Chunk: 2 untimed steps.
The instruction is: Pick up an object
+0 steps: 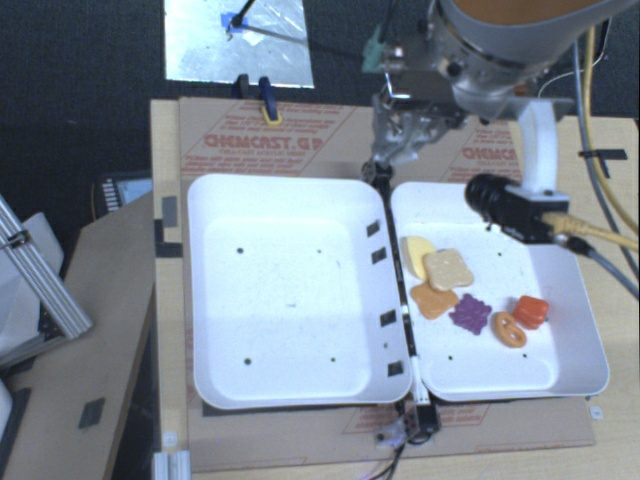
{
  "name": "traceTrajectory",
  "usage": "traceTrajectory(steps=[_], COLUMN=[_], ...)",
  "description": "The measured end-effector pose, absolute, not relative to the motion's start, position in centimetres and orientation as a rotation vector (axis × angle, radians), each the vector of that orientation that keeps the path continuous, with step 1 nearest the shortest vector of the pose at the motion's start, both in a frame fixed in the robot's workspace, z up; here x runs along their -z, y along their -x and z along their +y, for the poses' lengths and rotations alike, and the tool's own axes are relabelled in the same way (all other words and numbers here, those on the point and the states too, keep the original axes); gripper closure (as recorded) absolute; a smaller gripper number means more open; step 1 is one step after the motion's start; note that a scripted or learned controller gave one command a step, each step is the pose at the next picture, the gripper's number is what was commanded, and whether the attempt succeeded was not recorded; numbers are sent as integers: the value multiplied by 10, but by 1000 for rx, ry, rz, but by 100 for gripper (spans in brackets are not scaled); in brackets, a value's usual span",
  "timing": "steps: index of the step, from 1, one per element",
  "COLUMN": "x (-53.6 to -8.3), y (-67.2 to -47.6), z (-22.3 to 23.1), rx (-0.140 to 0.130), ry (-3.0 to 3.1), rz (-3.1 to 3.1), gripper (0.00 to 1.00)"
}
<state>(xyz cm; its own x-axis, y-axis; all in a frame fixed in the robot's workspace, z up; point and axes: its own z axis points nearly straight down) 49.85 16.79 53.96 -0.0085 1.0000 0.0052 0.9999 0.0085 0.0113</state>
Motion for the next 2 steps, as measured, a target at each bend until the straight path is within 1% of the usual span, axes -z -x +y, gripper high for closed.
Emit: traceTrajectory(steps=[1,2], x=[-534,-535], y=[-551,-553], z=[214,235], rx=[-3,-4], ry=[-2213,-2214], rz=[2229,2229], gripper=[100,100])
